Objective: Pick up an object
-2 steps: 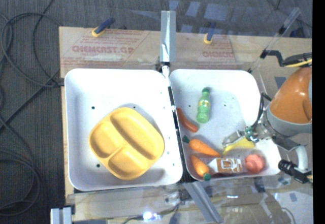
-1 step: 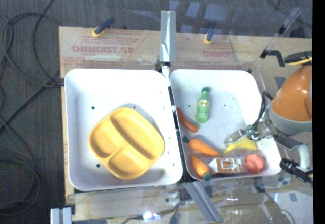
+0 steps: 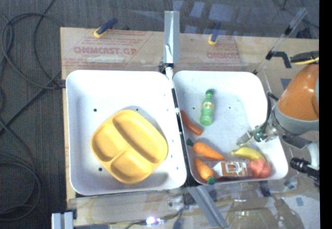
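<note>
The gripper [image 3: 256, 134] is being held low over the right bin [image 3: 244, 80], just above the banana [image 3: 249, 153], whose long axis is running left to right. Whether anything is being gripped cannot be told. Being counted there: two carrots [image 3: 207, 150], one green bottle [image 3: 207, 108], one sausage [image 3: 191, 123], one ketchup-like bottle [image 3: 244, 169].

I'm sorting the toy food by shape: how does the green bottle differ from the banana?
The green bottle lies near the middle of the right bin; the banana lies near its lower right corner, close to the gripper. The bottle is straight and green, the banana curved and yellow. Both lie flat.
</note>
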`<state>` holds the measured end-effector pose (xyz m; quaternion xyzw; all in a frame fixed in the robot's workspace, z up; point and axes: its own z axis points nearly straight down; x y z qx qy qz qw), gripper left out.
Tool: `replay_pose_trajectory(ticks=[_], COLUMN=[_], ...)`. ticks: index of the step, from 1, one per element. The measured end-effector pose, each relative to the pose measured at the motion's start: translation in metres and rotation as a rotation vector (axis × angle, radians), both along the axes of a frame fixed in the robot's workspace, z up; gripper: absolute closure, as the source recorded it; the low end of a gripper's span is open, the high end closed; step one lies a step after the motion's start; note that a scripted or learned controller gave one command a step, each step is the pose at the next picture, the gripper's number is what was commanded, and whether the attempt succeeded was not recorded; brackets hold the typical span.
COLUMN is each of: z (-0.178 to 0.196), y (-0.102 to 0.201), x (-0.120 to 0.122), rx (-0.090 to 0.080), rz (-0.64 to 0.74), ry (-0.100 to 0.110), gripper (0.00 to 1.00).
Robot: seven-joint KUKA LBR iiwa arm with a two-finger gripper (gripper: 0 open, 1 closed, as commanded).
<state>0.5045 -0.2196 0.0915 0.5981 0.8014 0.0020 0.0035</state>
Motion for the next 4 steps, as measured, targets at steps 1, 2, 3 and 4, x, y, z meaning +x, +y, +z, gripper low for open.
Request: replay_pose_trajectory(ticks=[1, 2, 3, 4], z=[-0.001, 0.026, -0.002, -0.003], y=[0.005, 0.025, 0.0, 0.06], x=[0.001, 0.024, 0.114, 0.164], rx=[0.007, 0.002, -0.001, -0.003], rz=[0.007, -0.012, 0.191, 0.184], ry=[0.0, 0.01, -0.001, 0.011], gripper=[0.0, 0.0, 0.0, 0.0])
